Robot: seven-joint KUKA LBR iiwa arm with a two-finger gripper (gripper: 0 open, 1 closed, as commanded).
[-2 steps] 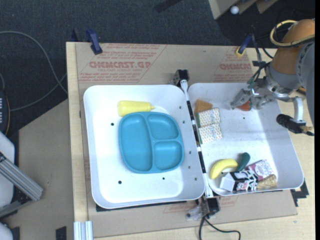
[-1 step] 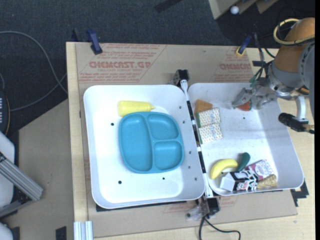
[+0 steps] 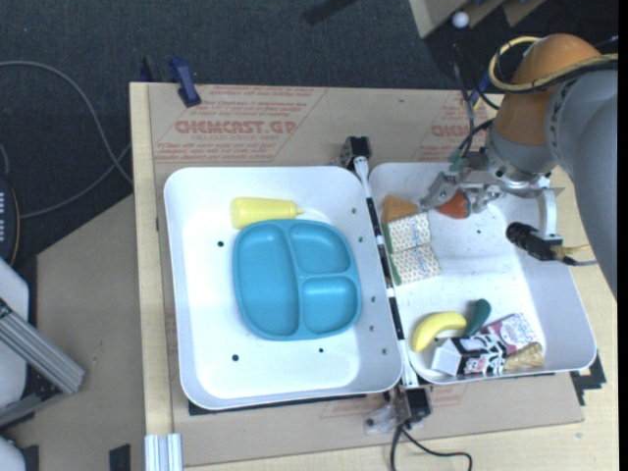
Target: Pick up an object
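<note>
Gripper [image 3: 457,192] hung low over far end of right bin [image 3: 549,292], fingers spread narrowly about red-orange object [image 3: 453,205]. Object sat directly beneath, between fingertips, just right of brown bread-like item [image 3: 397,208]. Grasp not confirmed; straight descent judged enough.

blue divided plate [image 3: 294,278], yellow bottle [image 3: 263,210], left bin [image 3: 191,292]

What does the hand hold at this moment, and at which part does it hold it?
It cannot be told for sure. The hand is low in the right bin, right over a small red thing, but whether that thing is gripped is unclear.
</note>
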